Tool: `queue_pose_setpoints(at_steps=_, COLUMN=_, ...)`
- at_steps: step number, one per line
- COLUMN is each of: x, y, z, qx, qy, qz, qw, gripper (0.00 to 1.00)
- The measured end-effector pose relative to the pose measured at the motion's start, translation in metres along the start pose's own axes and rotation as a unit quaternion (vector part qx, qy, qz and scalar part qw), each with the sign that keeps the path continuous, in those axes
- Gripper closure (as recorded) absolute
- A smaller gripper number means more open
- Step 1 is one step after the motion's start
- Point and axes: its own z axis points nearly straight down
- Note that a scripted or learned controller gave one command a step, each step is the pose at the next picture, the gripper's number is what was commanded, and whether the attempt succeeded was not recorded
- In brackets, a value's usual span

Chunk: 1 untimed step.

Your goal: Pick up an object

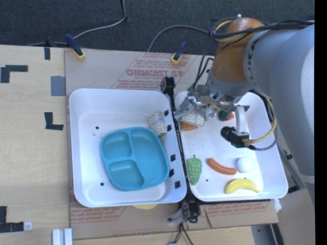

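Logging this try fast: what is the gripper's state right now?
Gripper: cannot be told; it hangs over the right bin, close above a pale speckled item.

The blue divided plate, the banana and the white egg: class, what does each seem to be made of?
Blue divided plate: probably moulded plastic, uniform colour with a smooth, slightly glossy sheen. Banana: looks like toy plastic, evenly bright yellow and unblemished. White egg: smooth and plain white; likely plastic, though the view leaves it open.

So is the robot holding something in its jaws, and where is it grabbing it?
It cannot be told. The gripper sits right over a speckled cone-shaped toy near the right bin's top-left corner, but the wrist hides any hold.
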Motion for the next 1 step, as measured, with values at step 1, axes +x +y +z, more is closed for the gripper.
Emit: queue_pose_setpoints(at_steps=1, x=0.0442, y=-0.0129, z=0.0006, qx=0.001, qy=0.0, qz=0.0, qw=1.0, gripper=1.0)
